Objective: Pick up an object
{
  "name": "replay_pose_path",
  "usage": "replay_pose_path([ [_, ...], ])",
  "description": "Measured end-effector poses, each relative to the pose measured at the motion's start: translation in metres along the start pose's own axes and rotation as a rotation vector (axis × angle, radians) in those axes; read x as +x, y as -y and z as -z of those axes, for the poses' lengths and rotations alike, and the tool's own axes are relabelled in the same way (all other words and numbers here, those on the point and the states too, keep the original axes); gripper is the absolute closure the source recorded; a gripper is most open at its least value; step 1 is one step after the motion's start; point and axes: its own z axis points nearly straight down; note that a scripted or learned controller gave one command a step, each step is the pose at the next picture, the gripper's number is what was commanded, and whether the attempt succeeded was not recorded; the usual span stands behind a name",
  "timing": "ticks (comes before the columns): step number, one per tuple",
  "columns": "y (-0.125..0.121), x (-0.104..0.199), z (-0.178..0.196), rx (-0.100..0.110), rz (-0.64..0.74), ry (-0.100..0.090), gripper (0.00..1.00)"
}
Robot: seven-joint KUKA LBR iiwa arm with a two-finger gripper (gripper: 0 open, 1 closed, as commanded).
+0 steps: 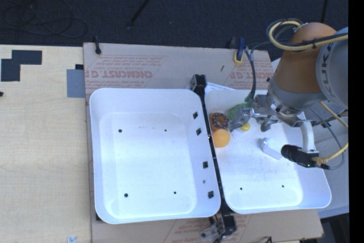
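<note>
Right now I can't tell whether my fingers (248,118) are parted or closed, low over the far left corner of the right bin (273,190). Green thing (238,109) right by them, yellow bit (245,127) just under, orange ball (220,138) and brown object (218,120) by the divider. Crowded: I could clip one, or the ball could roll off.

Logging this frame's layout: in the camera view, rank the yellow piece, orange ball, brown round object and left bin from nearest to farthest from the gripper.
Gripper sits over the right bin's upper left.
1. Yellow piece, just below it.
2. Orange ball and brown round object, both to its left; too close to call.
3. Left bin, far left.
</note>
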Motion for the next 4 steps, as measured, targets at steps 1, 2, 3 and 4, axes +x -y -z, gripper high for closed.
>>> replay_pose_path([
  [1,-0.012,-0.022,-0.072,-0.002,0.0,-0.001,0.0],
  [2,-0.066,0.0,-0.076,0.01,0.0,-0.002,0.0],
  [3,-0.065,-0.002,-0.067,0.009,-0.002,-0.001,1.0],
  [4,-0.038,0.013,0.082,-0.013,0.001,0.0,1.0],
])
